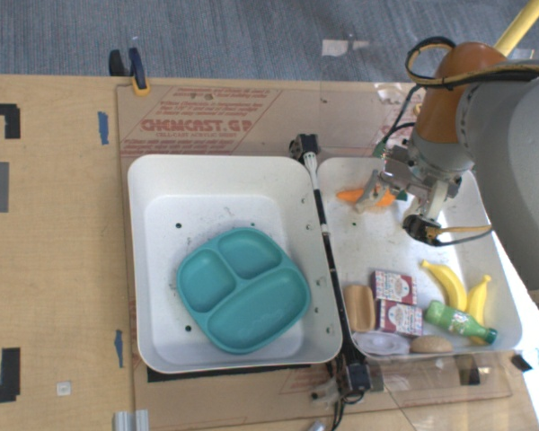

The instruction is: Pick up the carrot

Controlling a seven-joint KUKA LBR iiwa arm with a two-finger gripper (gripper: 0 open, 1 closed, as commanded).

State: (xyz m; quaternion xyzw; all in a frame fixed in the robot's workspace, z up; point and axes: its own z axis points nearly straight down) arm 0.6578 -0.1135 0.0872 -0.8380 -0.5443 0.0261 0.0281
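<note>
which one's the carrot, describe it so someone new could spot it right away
Start at the right-hand white bin and look to its far end, away from the packed food. The carrot lies there beside the gripper. It is the only orange item in the bin; the bananas are yellow.

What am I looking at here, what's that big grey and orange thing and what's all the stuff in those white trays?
It's a robot arm, seen by one camera above the bench, reaching in from the right. Its gripper is down at the orange carrot, at the back of the right bin; whether it grips it is unclear. That bin also holds bananas, a green bottle, two small cartons and a bread roll. The left bin holds a teal divided plate.
</note>
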